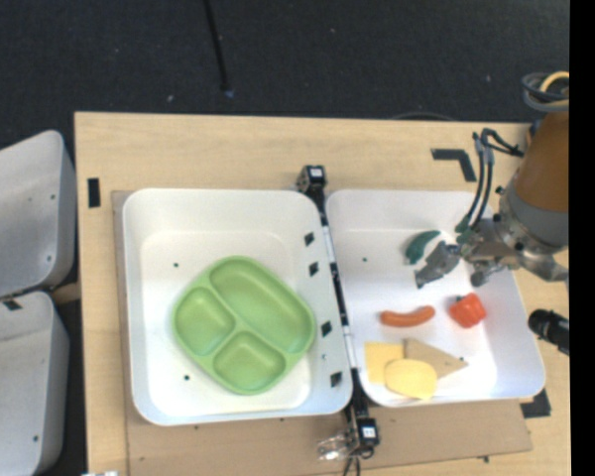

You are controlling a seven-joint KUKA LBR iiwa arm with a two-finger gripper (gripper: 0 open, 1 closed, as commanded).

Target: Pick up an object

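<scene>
The right bin [377, 221] holds several toy foods. A dark green piece [422, 243] lies toward the back, and an orange-red sausage [408, 316] lies in the middle. A red pepper [467, 310] sits to the right of the sausage. Near the front are a yellow slice [378, 357], a pale yellow round piece [414, 379] and a tan wedge [441, 356]. My gripper [457, 269] hangs over the right bin, just right of the green piece and above the pepper. Its fingers are spread open with nothing between them.
The left bin [149, 226] holds a light green divided plate [243, 323]. A black-clipped divider rim [329, 266] separates the two bins. The arm's orange band [545, 167] enters from the right over the bench.
</scene>
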